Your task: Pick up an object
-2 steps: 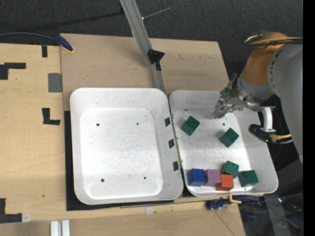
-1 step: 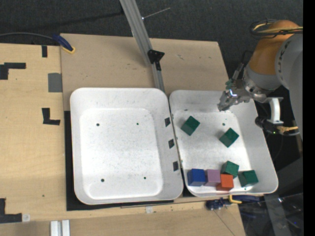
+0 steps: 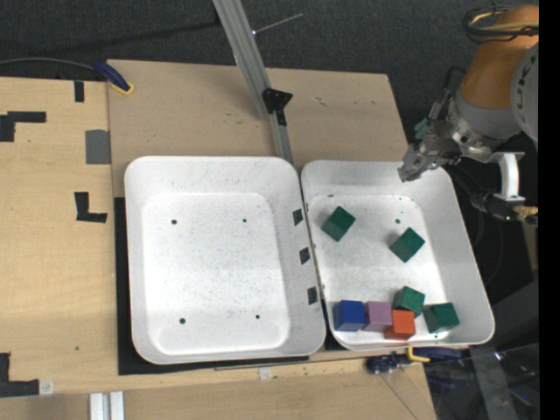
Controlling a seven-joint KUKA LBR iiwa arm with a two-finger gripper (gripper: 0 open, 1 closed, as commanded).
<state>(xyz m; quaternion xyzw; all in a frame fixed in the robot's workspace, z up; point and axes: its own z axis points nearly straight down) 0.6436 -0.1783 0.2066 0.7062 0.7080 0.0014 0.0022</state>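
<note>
The right bin (image 3: 442,191) holds several small blocks. One green block (image 3: 339,223) lies near its upper left, and another green block (image 3: 407,244) sits toward the middle right. Along the front wall stand a blue block (image 3: 350,314), a purple block (image 3: 380,314), an orange block (image 3: 402,323) and two green blocks (image 3: 409,300) (image 3: 441,316). My gripper (image 3: 413,170) hangs over the bin's far right rim, above and apart from every block, with nothing visible in it.
The left bin (image 3: 140,234) adjoins the right one. A slanted metal pole (image 3: 254,64) with a black clamp crosses the bench behind the bins. The orange-banded arm (image 3: 494,68) enters from the right. A blue-and-yellow clip (image 3: 115,76) lies far left.
</note>
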